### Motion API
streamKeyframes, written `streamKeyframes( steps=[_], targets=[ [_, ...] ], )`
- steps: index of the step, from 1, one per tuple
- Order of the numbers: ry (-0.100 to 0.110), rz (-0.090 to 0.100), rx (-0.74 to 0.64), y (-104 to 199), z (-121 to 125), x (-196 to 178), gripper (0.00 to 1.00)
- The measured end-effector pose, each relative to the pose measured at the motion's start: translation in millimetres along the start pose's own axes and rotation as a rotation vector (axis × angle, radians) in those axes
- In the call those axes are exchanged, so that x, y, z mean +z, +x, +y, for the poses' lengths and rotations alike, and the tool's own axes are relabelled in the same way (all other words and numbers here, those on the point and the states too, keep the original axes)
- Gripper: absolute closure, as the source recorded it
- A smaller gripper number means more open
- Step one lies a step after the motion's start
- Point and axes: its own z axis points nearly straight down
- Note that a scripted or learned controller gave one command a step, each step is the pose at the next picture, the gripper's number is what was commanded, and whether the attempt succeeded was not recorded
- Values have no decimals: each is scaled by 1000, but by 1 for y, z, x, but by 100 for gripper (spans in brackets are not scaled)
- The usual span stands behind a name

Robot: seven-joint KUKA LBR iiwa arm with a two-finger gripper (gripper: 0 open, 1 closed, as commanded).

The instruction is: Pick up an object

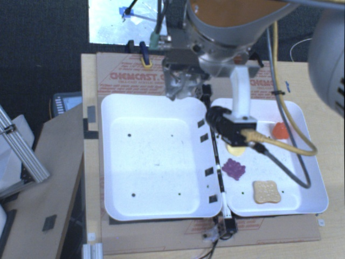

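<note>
The gripper (182,88) is hanging over the far rim of the left bin (116,144), and its metal end is blurring together, so I cannot tell whether it is spread or closed; nothing is showing in it; the likeliest target, a purple cluster (234,169), is lying in the right bin (318,198), well to the near-right of the gripper, just past the divide between the bins; it is looking light, knobbly and probably rubbery, so pinching across its narrow middle is seeming safest; a flat toast slice (266,192) is sitting further out, thin and hard to get under; an orange piece (279,130) is lying near the far wall; a black fitting (229,125) with a yellow cable (285,147) is crowding the space between, leaving open room mainly nearside.
</note>
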Motion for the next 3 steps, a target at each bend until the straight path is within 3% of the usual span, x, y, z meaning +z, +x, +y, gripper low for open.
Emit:
streamKeyframes(
  steps=[1, 2, 3],
  targets=[
    [2, -2, 2, 0, 2, 2, 0],
    [-1, 0, -3, 0, 3, -9, 100],
    [0, 0, -5, 0, 3, -9, 0]
  ],
)
